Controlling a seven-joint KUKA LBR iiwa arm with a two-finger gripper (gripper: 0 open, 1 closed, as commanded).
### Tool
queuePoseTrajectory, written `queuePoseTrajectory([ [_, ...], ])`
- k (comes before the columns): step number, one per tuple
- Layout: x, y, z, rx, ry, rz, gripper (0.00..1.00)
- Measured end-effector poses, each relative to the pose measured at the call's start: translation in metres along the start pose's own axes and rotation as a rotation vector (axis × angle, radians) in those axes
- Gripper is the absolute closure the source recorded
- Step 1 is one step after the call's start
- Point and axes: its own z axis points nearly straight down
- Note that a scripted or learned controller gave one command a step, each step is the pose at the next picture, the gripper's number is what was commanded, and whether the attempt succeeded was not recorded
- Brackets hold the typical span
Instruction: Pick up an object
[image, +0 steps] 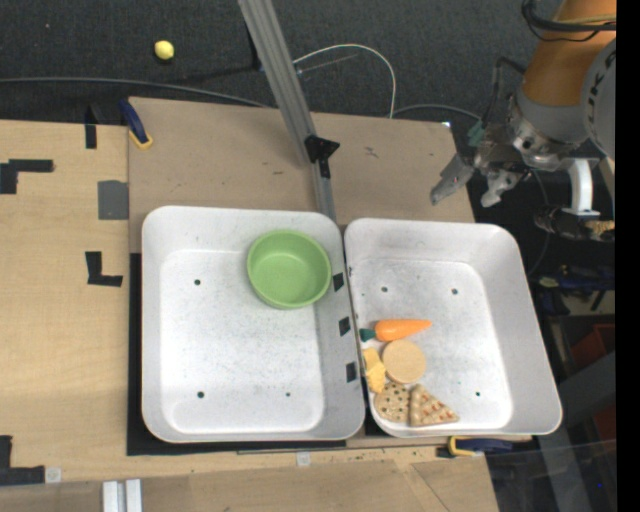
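Food pile (405, 378): near left corner of the right bin (500, 300); I count a carrot (403, 328), round cracker, wedge and yellow bits, touching.
Bowl (289, 268): green, upright, left bin (170, 330), beside the right bin's far left corner.
Gripper (478, 182): beyond the right bin's far rim, over bench; I think the jaws stand apart, holding nothing.

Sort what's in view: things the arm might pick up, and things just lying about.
Pickable:
green bowl, left bin
carrot, right bin
round cracker
yellow piece
brown biscuit
pizza-like wedge

Lying about:
yellow ball on the floor
metal pole
blue clamp
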Motion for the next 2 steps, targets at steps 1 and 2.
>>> queuePoseTrajectory([
  [1, 0.0, 0.0, 0.0, 0.0, -0.001, 0.0, 0.0],
  [2, -0.004, 0.001, 0.045, 0.004, 0.0, 0.001, 0.0],
])
